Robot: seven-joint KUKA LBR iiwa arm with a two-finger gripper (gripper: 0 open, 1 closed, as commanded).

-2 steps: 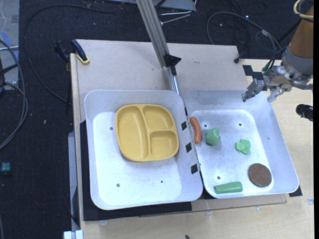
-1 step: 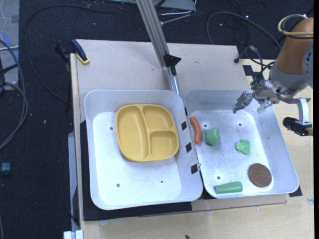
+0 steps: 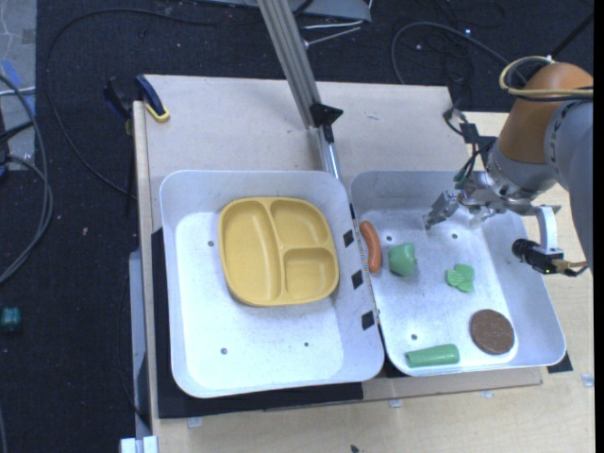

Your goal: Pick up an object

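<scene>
Five objects lie in the right bin (image 3: 528, 295); your gripper (image 3: 436, 217) hangs above, its opening unclear. Descend straight onto the green block (image 3: 403, 260), away from walls.

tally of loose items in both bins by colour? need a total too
Green: 3, namely a block, a leafy piece and a long piece
Orange-red: 1, the sausage
Brown: 1, the round patty
Yellow: 1, the divided plate
Total: 6
</scene>
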